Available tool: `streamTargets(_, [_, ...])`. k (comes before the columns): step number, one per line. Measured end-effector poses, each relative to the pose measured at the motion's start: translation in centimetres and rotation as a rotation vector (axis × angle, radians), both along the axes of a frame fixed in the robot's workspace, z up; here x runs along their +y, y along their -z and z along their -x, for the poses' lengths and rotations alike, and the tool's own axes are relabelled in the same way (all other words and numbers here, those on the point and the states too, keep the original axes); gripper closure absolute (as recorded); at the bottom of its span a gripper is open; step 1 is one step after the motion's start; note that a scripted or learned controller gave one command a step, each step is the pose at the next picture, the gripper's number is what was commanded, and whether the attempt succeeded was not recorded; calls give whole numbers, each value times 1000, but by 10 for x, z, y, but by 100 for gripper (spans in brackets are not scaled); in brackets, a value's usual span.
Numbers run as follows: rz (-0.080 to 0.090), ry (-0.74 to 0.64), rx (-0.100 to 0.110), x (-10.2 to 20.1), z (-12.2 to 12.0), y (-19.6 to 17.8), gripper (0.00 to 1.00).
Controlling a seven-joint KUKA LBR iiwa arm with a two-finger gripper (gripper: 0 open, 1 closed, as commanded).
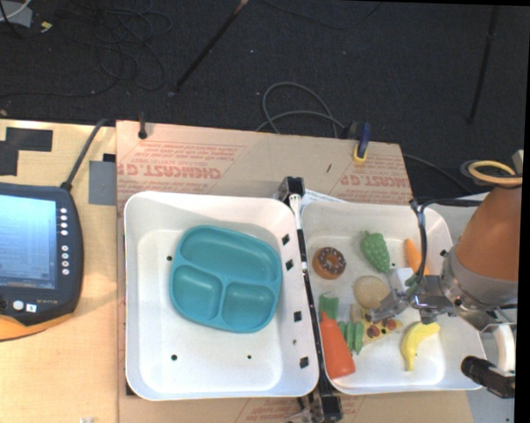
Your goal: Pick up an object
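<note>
My gripper (398, 303) hangs low over the middle of the right bin (442, 373), below the arm's orange band (501, 234). It is just right of a beige round piece (370, 291) and above a small cluster of red and dark bits (382, 326). Around it lie a yellow banana (416, 341), a brown doughnut (330, 263), a green knobbly piece (375, 250), a small orange piece (411, 252), green pods (355, 334) and a large orange carrot (336, 345). I see nothing lifted off the bin floor.
The left bin (146, 332) holds a teal divided plate (227, 279). A divider rail (299, 278) runs between the bins. A screen pendant (22, 248) lies at the far left of the bench. Cardboard (249, 166) lies under both bins.
</note>
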State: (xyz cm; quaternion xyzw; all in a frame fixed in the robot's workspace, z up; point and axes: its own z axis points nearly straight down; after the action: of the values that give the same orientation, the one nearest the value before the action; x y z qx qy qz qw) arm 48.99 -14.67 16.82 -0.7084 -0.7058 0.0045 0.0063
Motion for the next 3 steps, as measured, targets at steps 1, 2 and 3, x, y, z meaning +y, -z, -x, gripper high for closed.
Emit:
streamTargets(1, [-3, -4, -13, -2, -32, 82, 0])
streamTargets(2, [1, -3, -11, -3, 16, 80, 0])
streamTargets(3, [1, 4, -13, -6, 14, 70, 100])
